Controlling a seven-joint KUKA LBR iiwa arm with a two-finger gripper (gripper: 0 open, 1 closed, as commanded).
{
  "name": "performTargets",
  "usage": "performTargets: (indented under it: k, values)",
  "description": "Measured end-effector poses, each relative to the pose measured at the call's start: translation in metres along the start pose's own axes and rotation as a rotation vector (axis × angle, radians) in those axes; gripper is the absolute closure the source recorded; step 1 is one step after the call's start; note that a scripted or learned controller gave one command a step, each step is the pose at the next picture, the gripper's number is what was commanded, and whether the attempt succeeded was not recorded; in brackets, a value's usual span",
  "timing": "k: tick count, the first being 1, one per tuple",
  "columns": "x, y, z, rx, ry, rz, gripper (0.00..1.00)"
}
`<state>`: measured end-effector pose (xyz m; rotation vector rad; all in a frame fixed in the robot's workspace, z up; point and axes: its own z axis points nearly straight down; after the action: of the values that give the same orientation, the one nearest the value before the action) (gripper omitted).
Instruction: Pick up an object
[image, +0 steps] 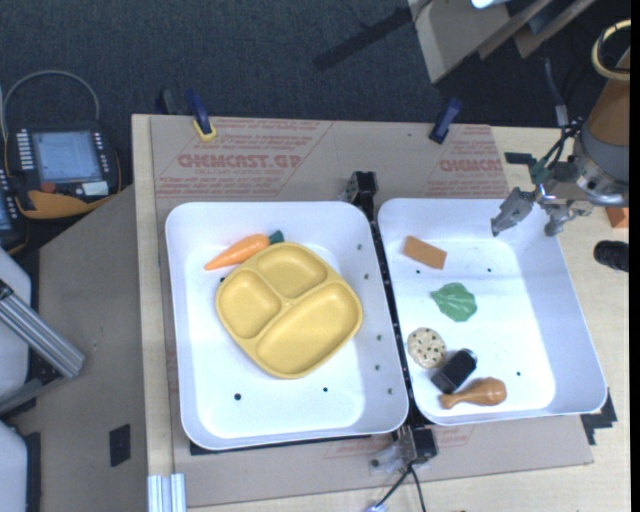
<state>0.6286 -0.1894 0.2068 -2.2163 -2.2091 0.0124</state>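
- While the gripper (530, 212) hangs over the far right corner of the right bin (575, 330), its two fingers stand spread apart with nothing between them, apparently readied for a descent.
- Far to the jaws' left, in the left bin (190, 300), a toy carrot (237, 251) lies touching the rim of a yellow divided plate (288, 309), well out of the present reach.
- Nearest the jaws, just down and to their left, an orange block (425, 252) lies flat, seemingly the easiest pick.
- Below it sits a green leaf (455, 301); further toward the near edge, a spotted cookie (426, 346), a black piece (455, 369) and a toy drumstick (474, 394) crowd together, likely a harder grasp.
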Motion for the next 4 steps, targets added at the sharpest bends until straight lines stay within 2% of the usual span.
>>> performTargets:
  k: [1, 2, 3, 4]
  values:
    - [0.001, 0.003, -0.009, -0.014, -0.003, -0.004, 0.0]
    - [0.007, 0.012, 0.044, -0.008, -0.002, -0.005, 0.0]
    - [0.006, 0.014, 0.104, -0.013, -0.003, -0.004, 0.0]
    - [0.006, 0.014, 0.123, -0.011, -0.002, -0.005, 0.0]
